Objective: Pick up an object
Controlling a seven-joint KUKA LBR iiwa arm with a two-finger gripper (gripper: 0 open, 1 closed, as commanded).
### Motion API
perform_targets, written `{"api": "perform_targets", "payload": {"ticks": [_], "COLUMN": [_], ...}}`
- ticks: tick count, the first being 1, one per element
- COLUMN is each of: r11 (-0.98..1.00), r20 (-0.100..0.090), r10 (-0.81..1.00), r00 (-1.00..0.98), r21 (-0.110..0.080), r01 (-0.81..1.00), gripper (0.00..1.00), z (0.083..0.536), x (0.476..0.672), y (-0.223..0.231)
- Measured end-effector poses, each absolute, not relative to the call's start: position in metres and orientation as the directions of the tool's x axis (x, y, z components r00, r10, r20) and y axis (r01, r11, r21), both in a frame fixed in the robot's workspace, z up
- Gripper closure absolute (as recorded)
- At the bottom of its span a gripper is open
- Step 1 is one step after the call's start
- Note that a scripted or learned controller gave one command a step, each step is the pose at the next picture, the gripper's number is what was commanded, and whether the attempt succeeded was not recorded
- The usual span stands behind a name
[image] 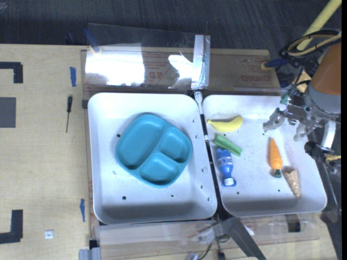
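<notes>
A light wooden worktop [38,161] carries two shallow white bins side by side, seen from above at a slant. The left bin [103,199] holds a blue divided plate [154,149]. The right bin [255,196] holds the loose things to choose from: a yellow banana [226,124] at its far left, a green pod-shaped piece [227,144] just near of it, a blue bottle [225,167] lying along the left wall, an orange carrot [275,155] towards the right, and a tan cone [293,181] just near and right of the carrot.

The grey arm reaches in from the right. Its hand [293,121] hangs over the far right part of the right bin, above and slightly far of the carrot, with nothing between its fingers. Whether the fingers are apart or together cannot be told at this size.

The carrot looks like the closest target. To grasp it well, the hand probably needs to centre over the carrot's middle, straddle its narrow width, and descend clear of the cone.
</notes>
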State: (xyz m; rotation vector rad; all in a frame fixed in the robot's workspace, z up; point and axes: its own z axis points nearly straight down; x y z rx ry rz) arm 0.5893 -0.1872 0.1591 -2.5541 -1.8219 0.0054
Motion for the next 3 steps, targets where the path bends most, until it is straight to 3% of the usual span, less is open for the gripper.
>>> {"api": "perform_targets", "payload": {"ticks": [1, 2, 3], "r11": [-0.312, -0.314, -0.200], "r20": [0.005, 0.003, 0.001], "r10": [0.950, 0.949, 0.980], "r00": [0.312, 0.314, 0.200], "r21": [0.006, 0.004, 0.010], "r01": [0.950, 0.949, 0.980], "gripper": [0.00, 1.00, 1.00], "z": [0.097, 0.106, 0.222], "x": [0.573, 0.572, 0.569], "y": [-0.195, -0.196, -0.157]}}
